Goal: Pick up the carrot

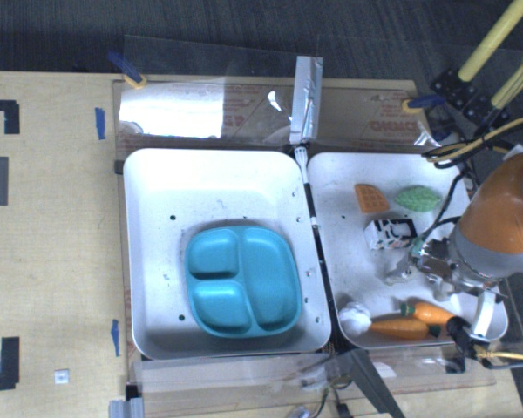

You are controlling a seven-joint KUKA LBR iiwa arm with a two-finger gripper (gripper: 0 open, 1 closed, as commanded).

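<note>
The carrot (433, 313), orange with a small green stub at its left end, lies near the front edge of the right bin (340, 190). Just below it lies a longer orange-brown piece (399, 326) with a dark right end. My gripper (421, 271) hangs over the right bin, just above and slightly left of the carrot. It comes down from the grey wrist with the orange band (499, 216). Nothing is visibly held in it.
The right bin also holds an orange cracker-like piece (371, 198), a green leafy item (417, 198), a black-and-white object (392, 232) and a small white ball (356, 319). A blue divided plate (244, 279) sits in the left bin (148, 190). Cables and yellow rods (497, 33) are at the upper right.
</note>
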